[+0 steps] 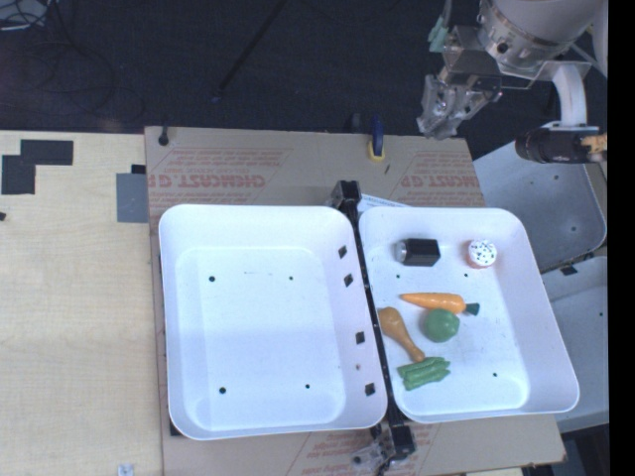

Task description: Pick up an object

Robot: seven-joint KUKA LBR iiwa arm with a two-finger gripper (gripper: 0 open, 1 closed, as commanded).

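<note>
Carrot (433, 301) lies in the right bin (541, 296), touching the green ball (442, 325). Our gripper (443, 115) hangs above the bins' far edge, holding nothing. We risk nudging both at once, since they crowd together and may roll aside.

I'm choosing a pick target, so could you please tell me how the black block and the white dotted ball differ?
The black block is dark and boxy with flat faces; the white dotted ball is pale, round and speckled. The block looks larger than the ball. The block lies nearer the divider, the ball nearer the bin's right wall. Both sit apart in the right bin's far end.
</note>
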